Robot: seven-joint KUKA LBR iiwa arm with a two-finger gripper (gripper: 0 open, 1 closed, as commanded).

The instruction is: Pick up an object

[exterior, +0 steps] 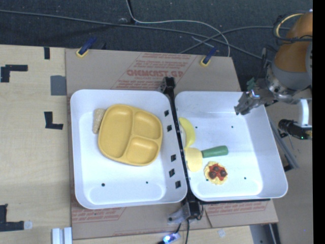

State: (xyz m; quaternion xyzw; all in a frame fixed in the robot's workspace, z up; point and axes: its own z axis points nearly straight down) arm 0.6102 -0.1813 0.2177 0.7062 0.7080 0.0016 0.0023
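Note:
The right bin [254,136] holds a green cylinder [215,151], a small round piece with red topping [216,172], and two pale yellow pieces [187,128] [193,158] against its left wall. My gripper [246,105] hangs over the bin's upper right corner, well apart from all of these, with nothing seen between its fingers. The left bin [84,151] carries a yellow divided plate [130,134] with a tan piece [97,120] tucked at its left edge.
A black divider with clips [175,146] runs between the bins. Both bins rest on a cardboard sheet [152,70]. Cables [152,19] cross the dark floor behind, and yellow clamps [86,47] [208,57] hold the cardboard's back edge.

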